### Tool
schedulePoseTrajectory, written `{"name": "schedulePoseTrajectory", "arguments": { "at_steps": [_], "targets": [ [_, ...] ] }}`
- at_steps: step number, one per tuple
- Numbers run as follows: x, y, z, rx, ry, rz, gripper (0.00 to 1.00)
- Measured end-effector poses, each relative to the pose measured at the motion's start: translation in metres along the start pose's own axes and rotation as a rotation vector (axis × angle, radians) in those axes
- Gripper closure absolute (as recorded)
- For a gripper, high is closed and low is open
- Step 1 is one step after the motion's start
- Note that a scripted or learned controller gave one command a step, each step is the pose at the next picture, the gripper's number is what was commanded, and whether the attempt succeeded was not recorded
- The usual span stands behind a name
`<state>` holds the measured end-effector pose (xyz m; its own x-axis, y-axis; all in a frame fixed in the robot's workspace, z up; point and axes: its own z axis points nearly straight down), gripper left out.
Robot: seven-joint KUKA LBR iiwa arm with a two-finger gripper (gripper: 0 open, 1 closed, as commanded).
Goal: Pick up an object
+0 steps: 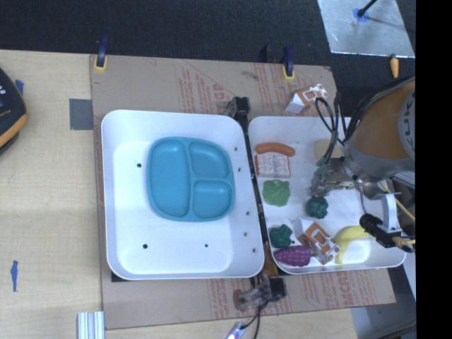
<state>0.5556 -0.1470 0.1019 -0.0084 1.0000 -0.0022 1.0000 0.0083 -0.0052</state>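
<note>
Dark green, lumpy broccoli piece (317, 206), roundish with no clear long axis, in the right bin (367, 260) near its middle, just beneath the gripper (323, 182). Fingers pointing down at it, spread impossible to tell. Nearby: lighter green leafy piece (276, 192), sausage (274, 148), banana (351, 236), purple grapes (292, 256). Blue divided plate (191, 179) in left bin (127, 260) on the bench (42, 210)
</note>
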Motion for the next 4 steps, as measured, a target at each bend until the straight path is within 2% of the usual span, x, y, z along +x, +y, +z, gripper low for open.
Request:
{"name": "schedulePoseTrajectory", "arguments": {
  "at_steps": [1, 2, 3, 4],
  "targets": [
    [0.000, 0.000, 0.000, 0.000, 0.000, 0.000, 0.00],
    [0.020, -0.045, 0.011, -0.001, 0.002, 0.005, 0.00],
    [-0.019, 0.005, 0.010, -0.004, 0.002, 0.005, 0.00],
    [-0.007, -0.036, 0.011, -0.001, 0.002, 0.003, 0.00]
  ]
}}
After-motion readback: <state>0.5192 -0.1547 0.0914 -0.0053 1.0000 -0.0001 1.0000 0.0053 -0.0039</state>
